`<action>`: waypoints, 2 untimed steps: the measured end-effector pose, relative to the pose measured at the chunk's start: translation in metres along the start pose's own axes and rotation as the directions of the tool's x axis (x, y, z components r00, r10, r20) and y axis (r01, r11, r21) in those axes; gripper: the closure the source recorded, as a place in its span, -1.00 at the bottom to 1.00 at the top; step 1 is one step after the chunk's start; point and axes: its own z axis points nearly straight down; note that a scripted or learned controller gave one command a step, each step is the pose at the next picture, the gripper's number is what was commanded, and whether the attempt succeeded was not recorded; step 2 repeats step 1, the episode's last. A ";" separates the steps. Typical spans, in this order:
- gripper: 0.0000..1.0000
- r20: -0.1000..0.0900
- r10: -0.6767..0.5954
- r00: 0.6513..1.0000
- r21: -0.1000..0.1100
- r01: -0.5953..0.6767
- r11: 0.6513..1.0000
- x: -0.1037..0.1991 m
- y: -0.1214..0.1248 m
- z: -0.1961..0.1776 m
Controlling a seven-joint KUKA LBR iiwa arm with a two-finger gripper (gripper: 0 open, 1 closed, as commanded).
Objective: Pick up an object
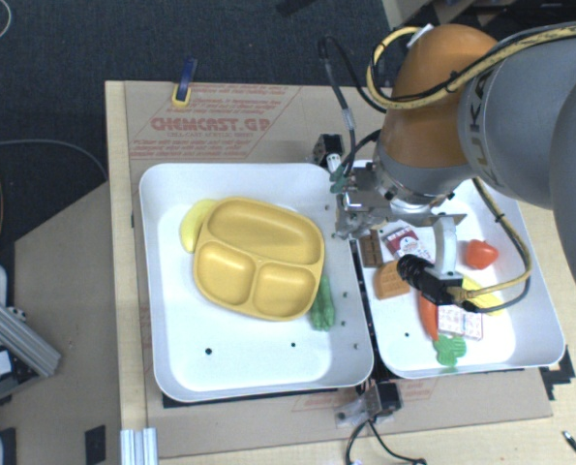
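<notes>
Two white bins sit side by side on my counter [133,289]; the left bin [162,260] holds a yellow sectioned tray [258,258], with a yellow piece [193,223] peeking from under its far left edge and a green item [322,306] lying against its right side; the right bin [530,327] holds a scatter of small things — a brown block [392,281], a red-and-white packet [401,241], an orange-red piece [480,254], a green piece [450,350] beside a patterned card [460,323]; my arm reaches in from the right, and my pincer [365,223] hangs over the ridge where the bins meet, near the brown block; whether it is spread or pressed together I cannot tell.
</notes>
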 end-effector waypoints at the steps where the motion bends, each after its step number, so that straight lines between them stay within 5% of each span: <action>1: 1.00 0.001 0.004 1.000 -0.005 -0.004 1.000 -0.003 -0.004 -0.009; 2: 1.00 0.001 0.004 1.000 -0.005 -0.004 1.000 -0.003 -0.004 -0.009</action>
